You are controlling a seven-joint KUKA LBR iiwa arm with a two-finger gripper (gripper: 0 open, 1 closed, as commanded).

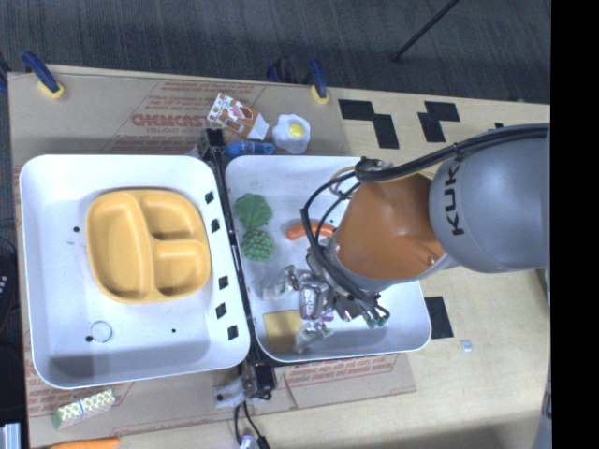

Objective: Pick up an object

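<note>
While low over the right bin (pixel 281 171), near its 6 o'clock wall, tool (pixel 318 316) seemingly spread, nothing visibly between fingers; pick not yet done. Candidates: tan block (pixel 280 325) just at 9 o'clock of tool, greens (pixel 253 210) at 11, orange piece (pixel 298 233) at 12. Left bin (pixel 42 251): yellow tray (pixel 148 244). Cardboard-covered table (pixel 168 106), dark carpet (pixel 187 12) beyond.

tray (pixel 148 243) in left bin (pixel 47 279); broccoli (pixel 252 210) in right bin (pixel 412 321)
</note>
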